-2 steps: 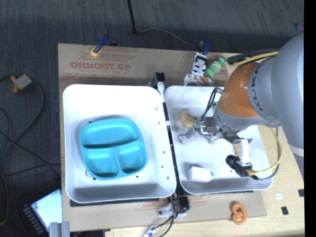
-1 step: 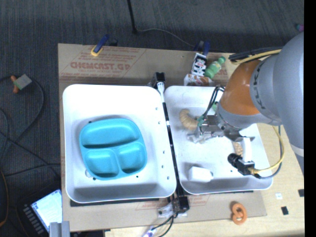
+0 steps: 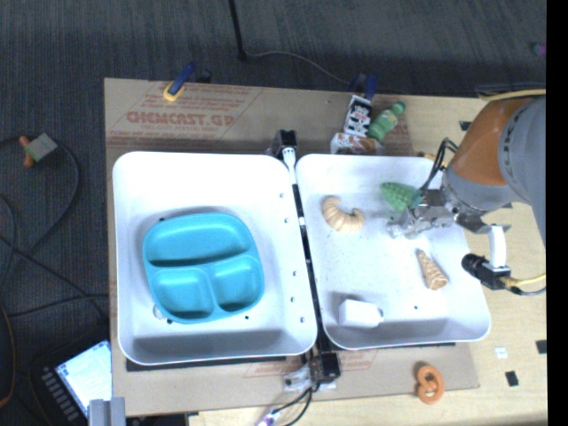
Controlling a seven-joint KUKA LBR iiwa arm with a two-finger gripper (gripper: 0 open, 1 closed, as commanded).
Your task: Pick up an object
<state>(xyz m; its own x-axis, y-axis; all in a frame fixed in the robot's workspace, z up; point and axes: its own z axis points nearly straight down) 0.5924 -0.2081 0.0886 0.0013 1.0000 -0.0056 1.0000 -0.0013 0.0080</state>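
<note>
- On the tabletop (image 3: 177, 114), two white bins sit side by side; the left bin (image 3: 133, 185) carries a blue divided tray (image 3: 204, 266) and nothing the arm is working at.
- Over in the right bin (image 3: 461, 327), the grey arm with its orange band reaches in from the right, and the claw (image 3: 410, 222) is low over the bin floor, near the far right part.
- Just beside the claw tips, touching or nearly so, lies a small green toy (image 3: 399, 193); whether it sits between the tips I cannot make out.
- Whether the claw is spread or clenched I cannot tell from where I stand; the tips blur into a grey tangle.
- Other pickings lie about the same bin: a curled tan piece like a croissant (image 3: 343, 216) toward the middle divider, a tan cone (image 3: 432, 270) nearer the front right, and a white block (image 3: 359, 311) by the front wall.
- My guess is the green toy is the target. It looks light, probably plastic or rubber, with a bumpy outline, so it may roll or squirt out sideways if pinched at an edge.
- Best hold, I'd judge, is across its narrow middle, tips coming straight down either side.
- Outside the bins, a green bottle (image 3: 387, 121) and an orange ring (image 3: 430, 382) rest on the tabletop.
</note>
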